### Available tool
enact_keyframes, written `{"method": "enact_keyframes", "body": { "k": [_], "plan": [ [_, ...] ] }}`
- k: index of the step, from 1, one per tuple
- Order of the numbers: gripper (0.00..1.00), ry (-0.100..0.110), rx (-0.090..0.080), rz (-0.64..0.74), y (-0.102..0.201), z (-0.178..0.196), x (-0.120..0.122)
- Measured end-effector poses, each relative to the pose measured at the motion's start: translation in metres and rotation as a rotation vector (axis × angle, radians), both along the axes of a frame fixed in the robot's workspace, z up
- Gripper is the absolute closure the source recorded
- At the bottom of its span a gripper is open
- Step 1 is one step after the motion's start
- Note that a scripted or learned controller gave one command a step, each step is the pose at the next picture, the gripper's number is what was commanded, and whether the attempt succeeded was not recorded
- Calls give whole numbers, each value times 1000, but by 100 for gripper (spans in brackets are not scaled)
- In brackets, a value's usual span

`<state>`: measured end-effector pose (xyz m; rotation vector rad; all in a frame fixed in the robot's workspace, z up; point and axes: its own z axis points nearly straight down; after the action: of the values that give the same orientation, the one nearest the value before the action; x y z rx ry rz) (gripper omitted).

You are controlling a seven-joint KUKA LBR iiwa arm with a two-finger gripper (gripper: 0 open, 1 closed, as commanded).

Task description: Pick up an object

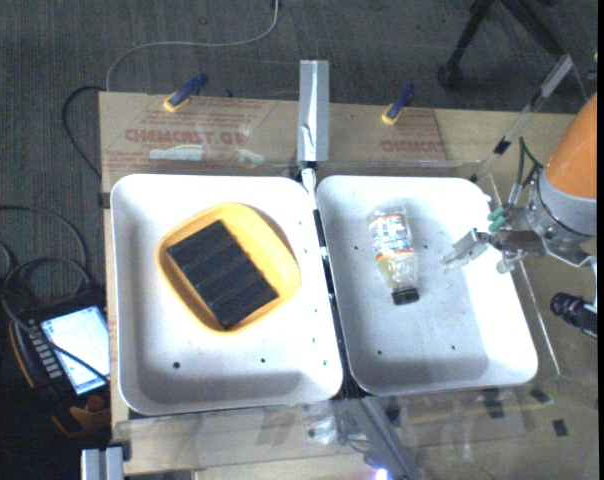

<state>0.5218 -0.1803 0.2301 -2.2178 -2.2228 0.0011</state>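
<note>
Nothing is picked up yet, by the look of it. The bottle [395, 256] lies on its side on the floor of the right bin [432, 358], cap end toward the camera, well apart from the hand [482, 244], to the hand's left in this view. The pad [222, 273], dark and ribbed on a yellow base, sits in the left bin [142, 368], farther off on that same side. So the whole grasp is left to do: reach, close, lift.

The arm comes in over the right rim of the right bin, orange band at the frame's edge. The hand sits above the bin's right part with nothing between its fingers; whether they are apart or together I cannot tell.
</note>
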Motion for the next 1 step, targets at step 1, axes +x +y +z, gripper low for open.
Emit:
{"method": "enact_keyframes", "body": {
  "k": [1],
  "plan": [
    [0, -3, 0, 81, 40, -136, 30]
  ]
}}
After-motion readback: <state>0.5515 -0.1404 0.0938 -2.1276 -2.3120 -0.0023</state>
